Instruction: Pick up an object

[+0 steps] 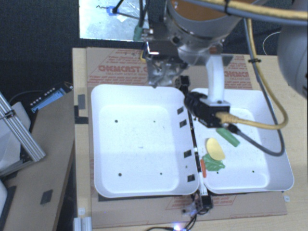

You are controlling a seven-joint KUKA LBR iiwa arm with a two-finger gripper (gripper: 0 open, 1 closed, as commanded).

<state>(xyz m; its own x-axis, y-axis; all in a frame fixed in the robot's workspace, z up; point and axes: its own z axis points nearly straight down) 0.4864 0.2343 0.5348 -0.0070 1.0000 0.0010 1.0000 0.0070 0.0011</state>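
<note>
The gripper (162, 76) hangs over the left bin's (139, 138) far rim (its opening and any hold can't be judged).

Bench (57, 129): light tan top. A brown cardboard sheet (120, 64) with red print lies flat on it. Two shallow white bins sit side by side on the sheet, touching along their inner rims: left bin (103, 129) and right bin (276, 162). Black clips (187, 154) run along the seam between the bins. The sheet's edge shows beyond the bins at front and rear.
</note>
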